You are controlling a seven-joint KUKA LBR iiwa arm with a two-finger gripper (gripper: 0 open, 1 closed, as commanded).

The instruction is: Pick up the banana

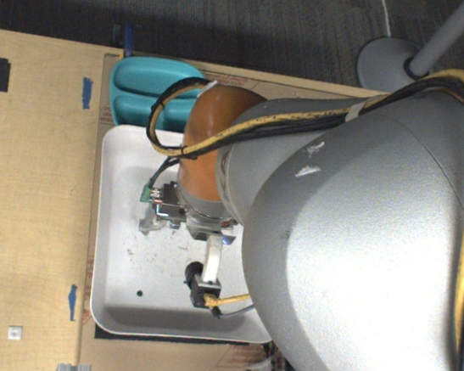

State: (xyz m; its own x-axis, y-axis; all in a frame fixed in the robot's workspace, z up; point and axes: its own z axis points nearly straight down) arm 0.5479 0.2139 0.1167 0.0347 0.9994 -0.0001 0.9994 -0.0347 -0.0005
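Arm (361, 241) runs off the right and bottom edges. It covers the right side of the bin (110, 232) and all of the bench (30, 221) past it. Gripper (162, 213) is mostly tucked under the orange band (207, 151), so its state is unreadable. Teal thing (148, 79) at the bin's far rim has its right end behind the band; can't tell what it is. Dark speck (140, 293) on the bin floor and white square (14, 331) on the bench are too small to identify. Black mark (1, 75) is clipped by the left edge. Grey pole (446, 35) is cut off at the top.
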